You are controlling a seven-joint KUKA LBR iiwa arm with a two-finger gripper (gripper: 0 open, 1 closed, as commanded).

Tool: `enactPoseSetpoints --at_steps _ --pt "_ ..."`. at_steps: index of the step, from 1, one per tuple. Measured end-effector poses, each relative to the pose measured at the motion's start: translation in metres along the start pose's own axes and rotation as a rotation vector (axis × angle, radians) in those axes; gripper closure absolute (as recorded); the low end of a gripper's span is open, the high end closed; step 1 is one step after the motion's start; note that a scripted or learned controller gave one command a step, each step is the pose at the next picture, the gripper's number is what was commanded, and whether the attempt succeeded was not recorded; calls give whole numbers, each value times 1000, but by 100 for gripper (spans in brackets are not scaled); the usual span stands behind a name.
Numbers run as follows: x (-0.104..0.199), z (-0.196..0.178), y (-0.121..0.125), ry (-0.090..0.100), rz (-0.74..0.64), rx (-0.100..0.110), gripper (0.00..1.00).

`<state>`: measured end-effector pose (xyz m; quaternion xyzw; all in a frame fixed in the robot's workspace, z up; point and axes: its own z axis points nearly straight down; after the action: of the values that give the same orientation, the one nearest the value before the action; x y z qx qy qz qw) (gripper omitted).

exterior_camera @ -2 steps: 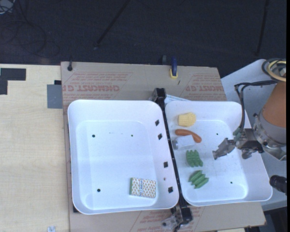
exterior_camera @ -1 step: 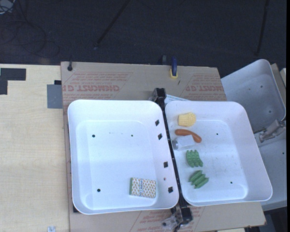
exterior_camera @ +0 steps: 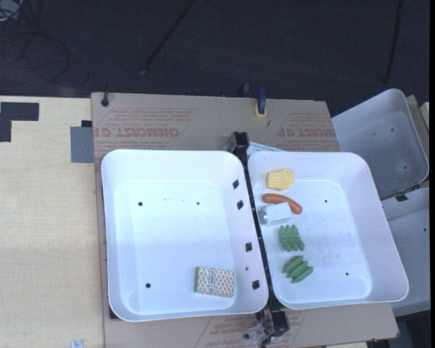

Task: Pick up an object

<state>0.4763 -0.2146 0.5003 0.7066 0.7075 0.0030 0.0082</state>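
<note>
In the right bin [exterior_camera: 362, 194] a yellow block-like item [exterior_camera: 280, 179] lies near the far left corner. Just below it an orange carrot-shaped piece [exterior_camera: 283, 202] rests above a small white piece [exterior_camera: 275, 214]. Two green pod-like pieces lie lower down, one [exterior_camera: 291, 237] above the other [exterior_camera: 298, 269]. In the left bin [exterior_camera: 130, 187] a small green-and-white patterned packet [exterior_camera: 214, 281] lies flat near the front right corner.
Both bins sit on a brown cardboard sheet [exterior_camera: 174, 122] over a pale wooden bench [exterior_camera: 36, 223]. A grey-white panel [exterior_camera: 391, 136] stands at the right beyond the right bin. A black divider with clips [exterior_camera: 248, 216] runs between the bins.
</note>
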Motion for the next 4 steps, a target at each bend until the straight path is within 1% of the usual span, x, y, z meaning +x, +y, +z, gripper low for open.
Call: enactPoseSetpoints --at_steps 1,2,3,4 --pt "1 -1 0 7 -2 18 100" --pt "5 154 49 13 -1 33 100" --pt "78 186 75 12 -6 22 100" --pt "150 121 73 9 -7 12 100"
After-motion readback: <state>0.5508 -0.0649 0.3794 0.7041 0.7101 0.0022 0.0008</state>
